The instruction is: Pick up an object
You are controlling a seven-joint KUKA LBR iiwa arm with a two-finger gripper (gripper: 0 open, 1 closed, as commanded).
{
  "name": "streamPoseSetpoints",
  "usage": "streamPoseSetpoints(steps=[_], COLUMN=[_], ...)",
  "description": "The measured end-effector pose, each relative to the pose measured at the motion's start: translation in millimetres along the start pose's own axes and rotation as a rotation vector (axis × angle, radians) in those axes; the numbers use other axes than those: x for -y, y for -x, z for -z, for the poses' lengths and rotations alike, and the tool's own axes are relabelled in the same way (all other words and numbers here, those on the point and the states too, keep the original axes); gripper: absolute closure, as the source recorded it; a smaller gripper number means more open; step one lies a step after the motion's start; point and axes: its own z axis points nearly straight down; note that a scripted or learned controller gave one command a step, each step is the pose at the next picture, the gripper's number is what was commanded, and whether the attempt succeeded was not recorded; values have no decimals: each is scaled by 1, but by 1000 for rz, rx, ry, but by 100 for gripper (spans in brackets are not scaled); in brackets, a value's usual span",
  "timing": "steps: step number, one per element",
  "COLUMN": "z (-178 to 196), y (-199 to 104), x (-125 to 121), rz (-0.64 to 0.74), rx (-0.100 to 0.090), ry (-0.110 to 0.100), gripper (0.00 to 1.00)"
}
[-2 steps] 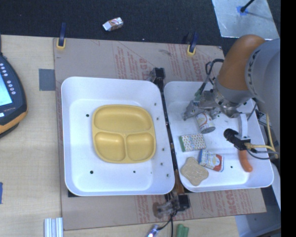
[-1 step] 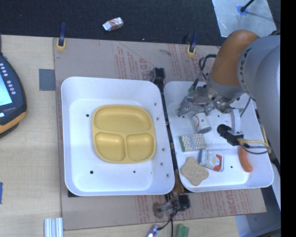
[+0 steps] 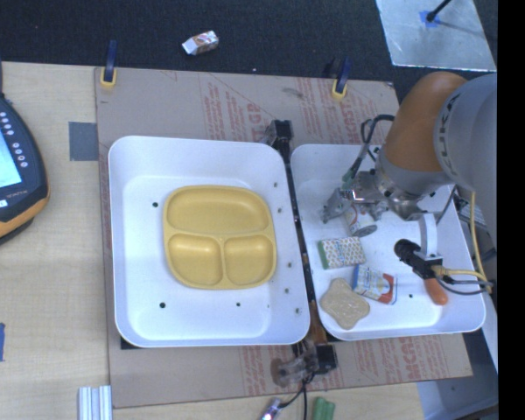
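Seemingly mid-approach, the gripper [image 3: 350,217] hangs over the right bin [image 3: 420,315] with fingers spread and empty; the green patterned pad [image 3: 341,252] lies just nearside of them, so shift, lower, close.

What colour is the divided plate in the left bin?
Plain yellow; the plate shows best in camera view.

I see bare floor around the left bin's [image 3: 140,322] yellow tray [image 3: 219,236]. A green pad [image 3: 341,252] and tan piece [image 3: 344,303] crowd the right bin [image 3: 317,178].
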Motion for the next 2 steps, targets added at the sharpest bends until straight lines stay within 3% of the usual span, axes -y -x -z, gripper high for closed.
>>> streamPoseSetpoints(steps=[1,2], z=[1,0], y=[27,11], x=[-36,-6], rz=[-3,-2], rx=[-2,-1], ry=[3,1], gripper=[0,0])
